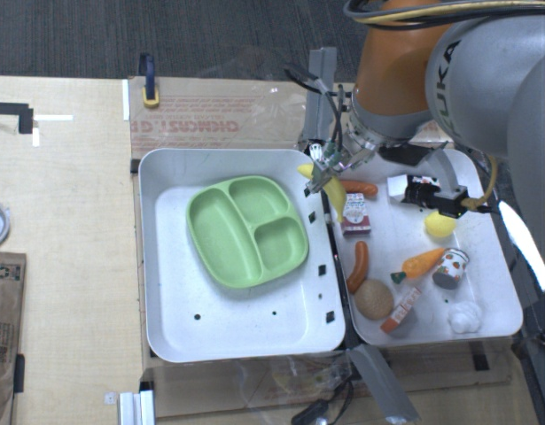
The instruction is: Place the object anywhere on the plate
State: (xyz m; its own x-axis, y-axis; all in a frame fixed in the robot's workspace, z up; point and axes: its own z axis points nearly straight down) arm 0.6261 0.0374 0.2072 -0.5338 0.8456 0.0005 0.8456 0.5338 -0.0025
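Note:
A green divided plate [247, 230] lies in the left white bin [166, 326], slightly left of its middle. My gripper [324, 161] hangs over the rim between the two bins, just off the plate's upper right corner. It is shut on a yellow banana [335, 198], which slants down from the fingertips toward the right bin. The banana's upper tip pokes out on the left side of the fingers.
The right bin [502, 282] holds a small red and white carton [356, 216], a sausage [358, 266], a carrot [424, 262], a lemon [439, 225], a round brown item [374, 299] and several other small things. The arm's bulk covers the bin's upper right.

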